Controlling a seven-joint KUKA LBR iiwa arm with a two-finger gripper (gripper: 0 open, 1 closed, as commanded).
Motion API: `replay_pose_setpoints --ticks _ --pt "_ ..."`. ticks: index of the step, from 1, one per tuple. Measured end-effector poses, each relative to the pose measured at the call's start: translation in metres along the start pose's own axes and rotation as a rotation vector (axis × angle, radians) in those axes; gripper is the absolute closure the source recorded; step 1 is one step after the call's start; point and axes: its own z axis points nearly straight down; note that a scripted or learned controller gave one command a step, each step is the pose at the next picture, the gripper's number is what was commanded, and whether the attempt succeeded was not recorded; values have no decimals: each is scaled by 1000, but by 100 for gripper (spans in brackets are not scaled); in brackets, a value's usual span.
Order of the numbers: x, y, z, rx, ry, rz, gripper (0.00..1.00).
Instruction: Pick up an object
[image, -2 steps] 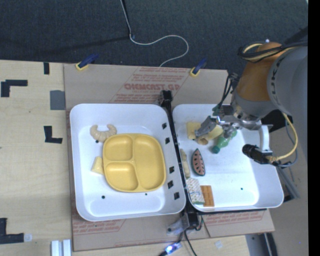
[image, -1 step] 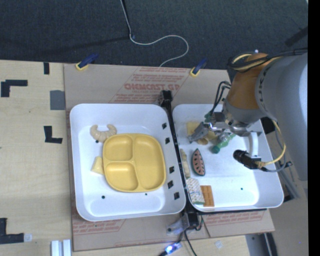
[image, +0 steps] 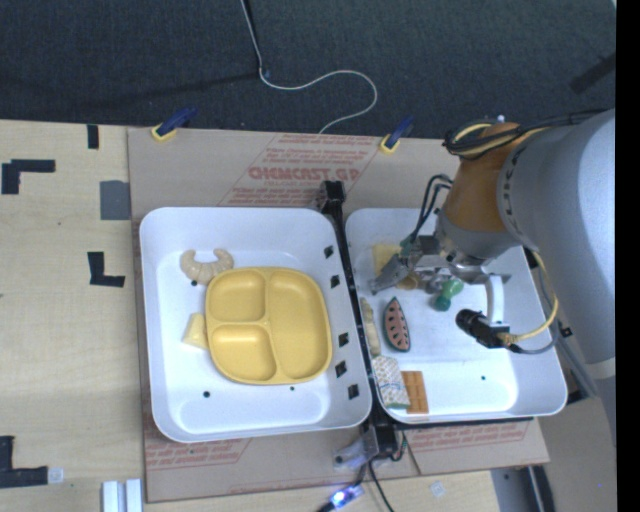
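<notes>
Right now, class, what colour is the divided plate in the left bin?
Yellow; the camera view shows the divided plate plainly.

Even overhead light, slightly soft focus

A small green object lies on the right bin's floor just below my gripper. A watermelon slice lies flat, further below and left.

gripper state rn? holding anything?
Tool: low over the right bin, next to a green object. Open or closed cannot be told, and no grasp is visible.
</notes>
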Motion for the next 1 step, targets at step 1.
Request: replay_pose_setpoints --ticks 1 --pt "0 1 -12 -2 0 0 100"
